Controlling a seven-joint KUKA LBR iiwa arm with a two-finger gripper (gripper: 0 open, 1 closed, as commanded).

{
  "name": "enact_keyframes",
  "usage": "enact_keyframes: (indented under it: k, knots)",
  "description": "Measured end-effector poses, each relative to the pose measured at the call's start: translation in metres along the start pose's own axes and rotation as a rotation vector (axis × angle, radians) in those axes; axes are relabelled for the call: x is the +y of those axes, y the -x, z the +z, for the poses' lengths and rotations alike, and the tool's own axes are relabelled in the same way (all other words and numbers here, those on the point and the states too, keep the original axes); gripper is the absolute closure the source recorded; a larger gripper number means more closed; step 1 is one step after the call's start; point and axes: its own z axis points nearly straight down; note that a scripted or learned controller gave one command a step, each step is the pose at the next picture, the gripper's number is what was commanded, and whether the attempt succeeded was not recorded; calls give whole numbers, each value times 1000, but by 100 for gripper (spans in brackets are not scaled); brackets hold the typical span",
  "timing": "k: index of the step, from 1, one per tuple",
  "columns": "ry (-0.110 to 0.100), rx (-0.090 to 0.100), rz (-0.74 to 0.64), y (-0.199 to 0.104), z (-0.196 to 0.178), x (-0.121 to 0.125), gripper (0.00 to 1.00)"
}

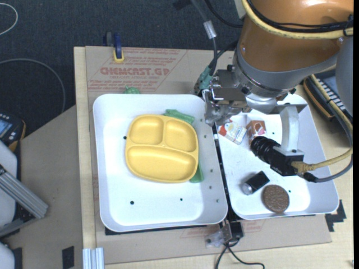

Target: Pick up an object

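My gripper [213, 110] hangs over the back left corner of the right bin [314, 202], close to the wall between the two bins. Just right of it lie a red and white packet [233, 131] and a second small packet [257, 128]; the gripper does not visibly hold either. Near the front of this bin sit a brown round disc [275, 198] and a small black block with a silver end [256, 182]. The big arm body hides the back of this bin.
The left bin [112, 167] holds a yellow divided plate [162, 148] with a green thing [179, 115] poking out behind and beside it. Cardboard lies under both bins. A blue and yellow clamp [117, 48] stands at the back left.
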Motion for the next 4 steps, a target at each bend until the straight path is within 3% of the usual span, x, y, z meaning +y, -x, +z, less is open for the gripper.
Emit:
enact_keyframes:
  k: [1,2,4]
  knots:
    - [-20,-1,-1,-47,81,-4,100]
    - [-1,3,8,-6,-1,-1,100]
    - [-4,1,2,-10,-17,-1,100]
